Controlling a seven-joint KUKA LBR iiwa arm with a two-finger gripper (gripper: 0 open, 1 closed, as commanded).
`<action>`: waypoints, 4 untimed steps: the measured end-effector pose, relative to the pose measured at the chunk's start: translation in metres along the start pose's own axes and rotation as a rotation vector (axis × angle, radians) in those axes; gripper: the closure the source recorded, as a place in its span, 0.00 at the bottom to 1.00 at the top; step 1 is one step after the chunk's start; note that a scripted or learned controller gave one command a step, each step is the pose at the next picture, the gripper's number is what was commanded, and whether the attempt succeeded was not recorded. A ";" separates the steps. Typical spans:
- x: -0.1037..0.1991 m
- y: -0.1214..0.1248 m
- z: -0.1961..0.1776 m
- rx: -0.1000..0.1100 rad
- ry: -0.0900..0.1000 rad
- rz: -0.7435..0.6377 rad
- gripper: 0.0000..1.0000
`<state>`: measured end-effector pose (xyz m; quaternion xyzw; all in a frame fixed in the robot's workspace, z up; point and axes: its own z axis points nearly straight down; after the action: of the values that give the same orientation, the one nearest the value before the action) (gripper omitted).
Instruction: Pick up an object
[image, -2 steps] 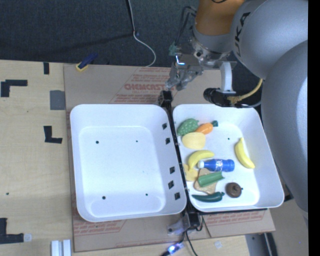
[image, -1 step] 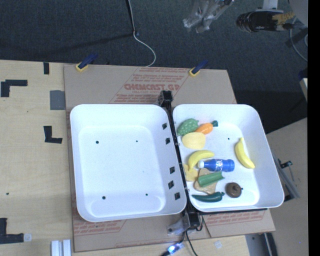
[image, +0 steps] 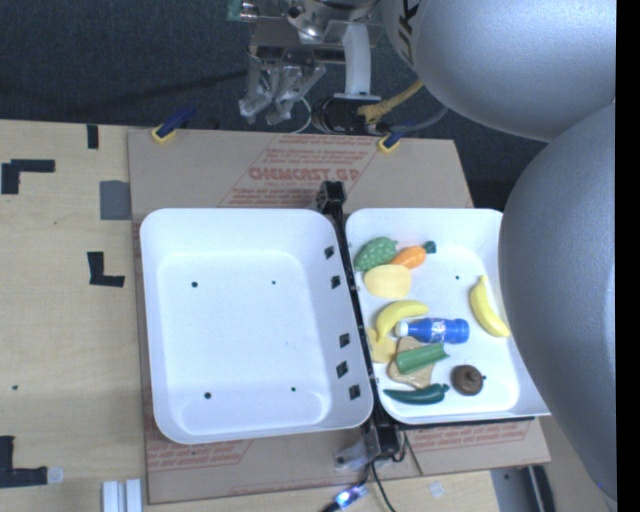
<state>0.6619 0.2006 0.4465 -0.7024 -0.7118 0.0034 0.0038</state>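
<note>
Gripper (image: 272, 100) high at top of view, beyond bins, over dark floor; finger state cannot tell, blurred. Right bin (image: 500, 395) holds toy food: blue bottle (image: 436, 329), banana (image: 488, 307), carrot (image: 410, 257), green pepper (image: 417, 394), possibly brown doughnut (image: 466, 379). Left bin (image: 160, 330) beside it.

Two white bins side by side on cardboard sheet (image: 300, 175): left bin (image: 160, 330), right bin (image: 505, 395). Black clips (image: 345, 340) along shared rim. Yellow clamps (image: 172, 123) at cardboard's far corners. Wooden bench (image: 60, 330) bears black marks (image: 100, 270).
</note>
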 end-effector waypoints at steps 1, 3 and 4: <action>0.020 0.005 -0.094 -0.019 0.001 0.009 1.00; 0.012 -0.058 -0.088 -0.008 0.000 0.007 1.00; 0.027 -0.118 0.123 0.011 -0.008 0.010 1.00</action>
<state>0.5423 0.2263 0.3251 -0.7060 -0.7082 0.0101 0.0048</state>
